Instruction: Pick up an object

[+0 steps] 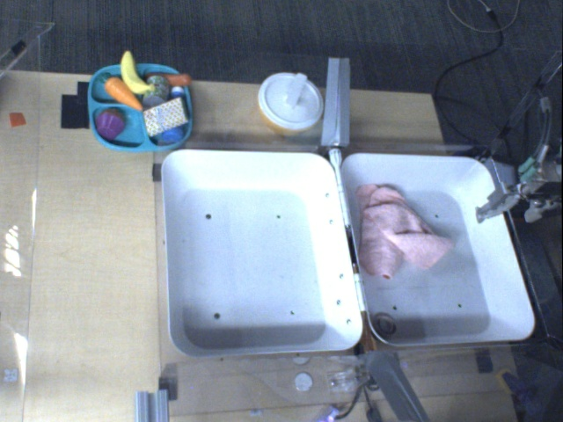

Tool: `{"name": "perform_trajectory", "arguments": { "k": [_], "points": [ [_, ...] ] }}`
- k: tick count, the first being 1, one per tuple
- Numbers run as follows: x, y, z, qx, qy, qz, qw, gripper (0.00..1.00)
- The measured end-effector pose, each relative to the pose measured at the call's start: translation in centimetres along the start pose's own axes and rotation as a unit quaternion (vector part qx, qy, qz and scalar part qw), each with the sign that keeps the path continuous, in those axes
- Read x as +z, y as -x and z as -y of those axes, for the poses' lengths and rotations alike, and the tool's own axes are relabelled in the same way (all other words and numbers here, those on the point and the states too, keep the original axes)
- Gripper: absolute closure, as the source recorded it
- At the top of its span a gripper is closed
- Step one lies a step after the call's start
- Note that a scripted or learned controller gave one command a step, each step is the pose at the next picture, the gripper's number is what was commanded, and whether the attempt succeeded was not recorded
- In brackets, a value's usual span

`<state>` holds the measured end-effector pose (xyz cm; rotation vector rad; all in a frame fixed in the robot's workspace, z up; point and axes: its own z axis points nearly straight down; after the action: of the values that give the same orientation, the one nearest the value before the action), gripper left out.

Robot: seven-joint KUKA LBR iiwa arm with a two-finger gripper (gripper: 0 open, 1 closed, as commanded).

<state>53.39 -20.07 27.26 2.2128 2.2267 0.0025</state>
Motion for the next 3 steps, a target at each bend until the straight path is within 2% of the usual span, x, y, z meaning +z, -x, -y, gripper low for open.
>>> {"name": "perform_trajectory", "arguments": {
  "k": [1, 2, 3],
  "points": [
    [8.3, -2.8, -2.7, -0.062, 0.000, 0.000, 0.9981, 0.00],
    [17.4, -3.8, -3.6, -0.115, 0.004, 0.001, 0.9933, 0.00],
    [17.9, -6.1, -6.9, -0.152, 0.008, 0.003, 0.9883, 0.00]
  ]
}}
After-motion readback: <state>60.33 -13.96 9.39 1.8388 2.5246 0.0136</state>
